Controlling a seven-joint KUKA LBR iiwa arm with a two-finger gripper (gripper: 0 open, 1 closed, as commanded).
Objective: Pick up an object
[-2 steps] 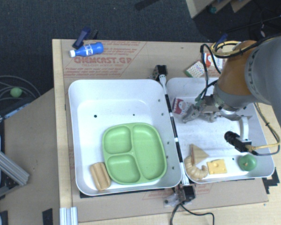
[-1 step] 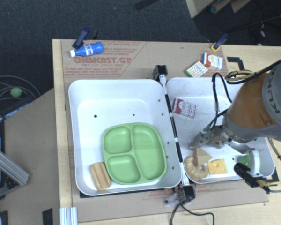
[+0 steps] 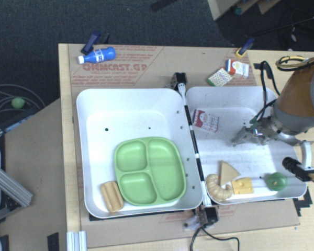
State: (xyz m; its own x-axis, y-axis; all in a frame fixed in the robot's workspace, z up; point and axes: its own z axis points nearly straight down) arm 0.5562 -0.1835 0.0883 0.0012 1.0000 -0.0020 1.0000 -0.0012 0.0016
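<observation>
On the far left of the plywood surface, beyond the bins, lies a blue-and-white bottle near the back edge. The left white plastic bin holds a pale green three-compartment plastic tray, with a tan ridged wafer-like block just beside the tray's front-left corner.

The right white plastic bin carries the likely targets: a small red-and-white printed carton lying flat near its left wall, and along the front wall a curved beige croissant-shaped toy touching a tan wedge, then a yellow cheese-like block, and a round green fruit-shaped toy further right. Behind this bin sit two small printed boxes.

The gripper hangs low over the middle of the right bin, pointing left, on bare floor between the carton and the front cluster. From this angle I cannot tell how wide it stands, and nothing is seen held in it.

Judging from here, the main risk is closing on nothing, since no object lies under the tip. Reaching for the carton, the flat shape may slide against the wall; going for the cluster, the touching pieces may be shoved apart
</observation>
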